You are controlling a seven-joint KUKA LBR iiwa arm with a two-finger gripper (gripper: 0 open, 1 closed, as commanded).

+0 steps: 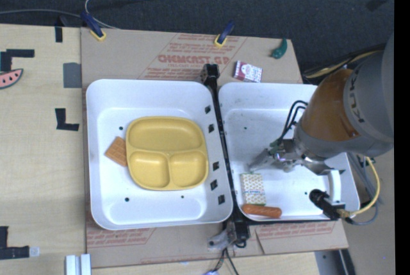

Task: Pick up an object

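Observation:
In the right bin, a small patterned packet lies near the front left corner. An orange-red sausage-shaped piece rests just in front of it, against the bin's front wall. My gripper hangs low over the bin floor, just behind and slightly right of the packet, with nothing seen in its grasp. The grey arm with its orange band covers the bin's right side. The left bin holds a yellow divided plate with a brown flat piece tucked under its left edge.
The bins sit on a cardboard sheet. A small red and white packet lies behind the right bin, with a green item near the cardboard's back right corner. Yellow clamps hold the cardboard's back edge.

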